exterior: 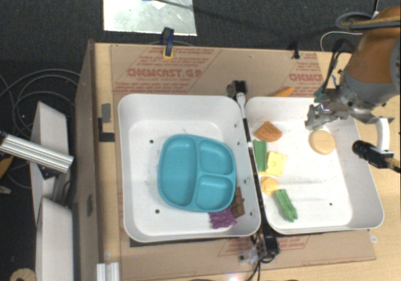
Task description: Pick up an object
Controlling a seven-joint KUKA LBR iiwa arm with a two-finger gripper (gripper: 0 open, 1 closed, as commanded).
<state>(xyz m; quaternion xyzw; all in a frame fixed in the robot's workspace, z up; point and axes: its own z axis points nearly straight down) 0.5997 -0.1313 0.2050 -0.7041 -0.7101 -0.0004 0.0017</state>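
Note:
My gripper [317, 118] hangs over the back right part of the right bin [363, 211], coming in from the right. Just in front of it and slightly right, a tan round disc [323, 143] lies on the bin floor, apart from the other items. Further left in the same bin are an orange bun-like piece [268, 131], a yellow block [276, 163], a green strip [260, 153] by the left wall, a small yellow-orange round piece [269, 184] and a green pickle-shaped piece [286, 204]. Nothing is seen held by the gripper.
The left bin [135, 148] holds a teal divided plate [195, 172], with a purple piece [220, 218] and a brown piece [238, 206] at its front edge. An orange carrot-like piece [284, 92] lies on the cardboard behind the right bin.

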